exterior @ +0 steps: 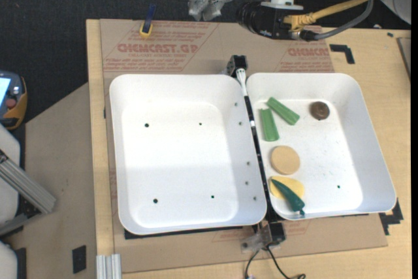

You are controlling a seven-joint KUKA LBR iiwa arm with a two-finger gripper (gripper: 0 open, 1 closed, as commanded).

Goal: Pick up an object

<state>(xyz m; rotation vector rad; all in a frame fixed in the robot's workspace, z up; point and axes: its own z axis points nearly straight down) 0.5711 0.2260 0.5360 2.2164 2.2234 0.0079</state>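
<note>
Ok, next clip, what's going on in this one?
A robot arm is meant to pick up an object from two white bins. Its gripper hangs above the cardboard behind the bins, with nothing between its fingers. The right bin holds two green blocks, a brown round piece, a tan disc and a yellow-and-teal item. None of them is being touched yet.

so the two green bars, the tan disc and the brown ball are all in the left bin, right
Not quite: they are in the right bin, not the left. The camera view shows the two green bars, the tan disc and the brown ball all there, along its left side and top.
</note>
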